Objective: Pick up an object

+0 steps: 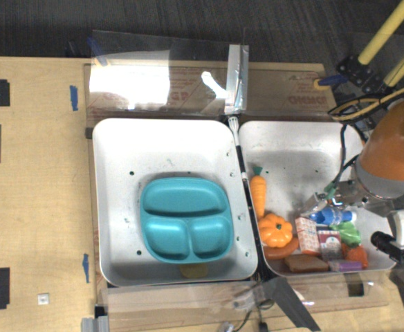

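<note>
The right bin (285, 137) holds a pile of toy food along its near side. An orange carrot (258, 194) lies by the left wall, with a small orange pumpkin (275, 231) just below it. To the right sit a red-and-white box (307, 235), a blue item (330, 217), a green item (351, 235) and a brown block (306, 263). My gripper (326, 203) is low in this bin, just above the blue item and the box. The arm's wrist and orange band (389, 147) cover the bin's right side.
The left bin (119, 144) holds a teal divided plate (186, 216). A clear plastic sheet and a metal bracket (235, 81) stand behind the bins. Cables and yellow poles (389, 26) crowd the far right. The back half of the right bin is bare.
</note>
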`<state>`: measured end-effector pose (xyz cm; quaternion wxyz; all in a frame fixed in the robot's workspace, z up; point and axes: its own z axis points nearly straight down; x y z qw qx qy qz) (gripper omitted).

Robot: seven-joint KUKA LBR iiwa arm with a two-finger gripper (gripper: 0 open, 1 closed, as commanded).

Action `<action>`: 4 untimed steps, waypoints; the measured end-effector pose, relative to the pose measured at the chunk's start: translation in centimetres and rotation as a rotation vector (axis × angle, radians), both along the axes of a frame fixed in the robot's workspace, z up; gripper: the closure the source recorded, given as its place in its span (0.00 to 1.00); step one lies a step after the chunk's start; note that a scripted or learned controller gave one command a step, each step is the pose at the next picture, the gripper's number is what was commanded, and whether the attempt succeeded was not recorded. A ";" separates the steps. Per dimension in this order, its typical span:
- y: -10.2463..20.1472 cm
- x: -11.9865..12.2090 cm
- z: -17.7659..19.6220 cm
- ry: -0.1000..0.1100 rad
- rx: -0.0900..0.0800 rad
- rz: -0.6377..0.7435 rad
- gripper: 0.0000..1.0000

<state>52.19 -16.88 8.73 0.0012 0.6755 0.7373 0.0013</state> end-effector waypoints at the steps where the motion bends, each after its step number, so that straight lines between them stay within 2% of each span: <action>1: 0.0 0.3 1.1 -0.008 -0.001 0.000 1.00; 2: 2.9 5.3 2.8 0.001 0.000 -0.157 1.00; 3: 5.1 11.5 11.7 -0.005 0.000 -0.213 1.00; 4: 11.6 12.5 12.2 0.000 -0.001 -0.048 1.00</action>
